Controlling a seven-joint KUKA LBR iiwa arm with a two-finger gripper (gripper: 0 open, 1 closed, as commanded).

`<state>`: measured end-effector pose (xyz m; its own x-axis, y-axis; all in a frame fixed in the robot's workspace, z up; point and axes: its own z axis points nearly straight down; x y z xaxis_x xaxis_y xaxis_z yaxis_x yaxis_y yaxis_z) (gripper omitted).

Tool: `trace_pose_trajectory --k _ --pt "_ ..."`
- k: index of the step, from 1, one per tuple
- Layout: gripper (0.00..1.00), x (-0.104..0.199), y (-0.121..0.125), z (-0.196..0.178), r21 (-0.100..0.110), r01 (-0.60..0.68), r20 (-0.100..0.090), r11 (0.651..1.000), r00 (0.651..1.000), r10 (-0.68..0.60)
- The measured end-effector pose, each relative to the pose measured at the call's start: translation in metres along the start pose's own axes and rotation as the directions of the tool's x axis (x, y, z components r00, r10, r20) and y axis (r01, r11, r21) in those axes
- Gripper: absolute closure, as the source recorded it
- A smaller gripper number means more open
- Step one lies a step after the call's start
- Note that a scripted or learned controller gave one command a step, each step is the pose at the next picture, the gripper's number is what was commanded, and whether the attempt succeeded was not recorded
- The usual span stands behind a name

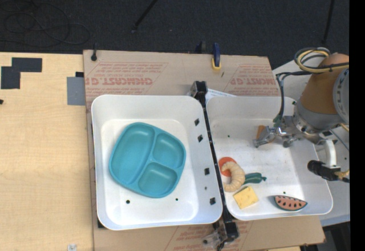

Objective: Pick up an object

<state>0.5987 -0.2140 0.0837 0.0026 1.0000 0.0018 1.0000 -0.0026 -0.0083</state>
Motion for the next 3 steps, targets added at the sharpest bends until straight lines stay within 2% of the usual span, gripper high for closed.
trace_pose_trajectory --k 1,2,3 --pt "1.0 -0.002 0.002 -0.014 -0.006 -0.003 0.002 1.0 1.0 0.003" --pt "0.0 -0.002 0.002 -0.014 -0.006 -0.005 0.001 1.0 1.0 0.005" --pt "0.0 0.0 0.047 -0.086 -0.017 0.004 0.005 1.0 1.0 -0.004"
